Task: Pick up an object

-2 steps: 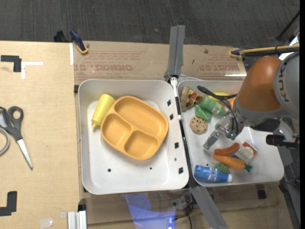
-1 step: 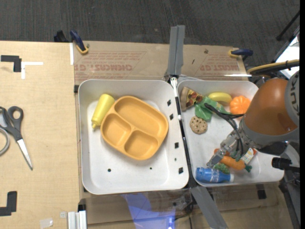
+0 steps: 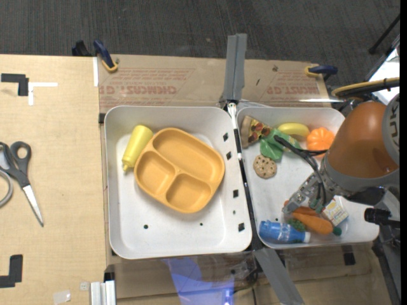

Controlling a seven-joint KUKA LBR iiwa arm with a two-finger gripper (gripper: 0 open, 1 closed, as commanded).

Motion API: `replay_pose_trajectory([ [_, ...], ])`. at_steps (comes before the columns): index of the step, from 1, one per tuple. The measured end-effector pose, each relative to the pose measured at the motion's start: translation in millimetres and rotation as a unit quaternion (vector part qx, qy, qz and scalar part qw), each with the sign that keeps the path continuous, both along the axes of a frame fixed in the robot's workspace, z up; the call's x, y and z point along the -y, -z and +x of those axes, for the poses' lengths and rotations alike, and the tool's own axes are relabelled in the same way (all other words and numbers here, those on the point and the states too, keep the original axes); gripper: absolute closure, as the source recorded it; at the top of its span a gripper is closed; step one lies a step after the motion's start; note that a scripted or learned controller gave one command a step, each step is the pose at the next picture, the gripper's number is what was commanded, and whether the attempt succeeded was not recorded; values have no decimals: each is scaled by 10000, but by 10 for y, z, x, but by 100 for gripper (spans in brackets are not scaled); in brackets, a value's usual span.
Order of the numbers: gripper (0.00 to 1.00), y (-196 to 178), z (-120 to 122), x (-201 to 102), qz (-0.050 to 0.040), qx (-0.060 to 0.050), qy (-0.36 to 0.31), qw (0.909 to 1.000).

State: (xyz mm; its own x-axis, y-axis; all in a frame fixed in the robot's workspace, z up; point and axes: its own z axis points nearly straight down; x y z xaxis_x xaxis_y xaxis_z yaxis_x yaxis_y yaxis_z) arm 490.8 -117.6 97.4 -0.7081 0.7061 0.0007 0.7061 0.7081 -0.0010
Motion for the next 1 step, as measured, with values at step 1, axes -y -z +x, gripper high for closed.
replay_pose_trajectory([
  [1,100,-1196,312,-476,-4,-1,166,9999],
])
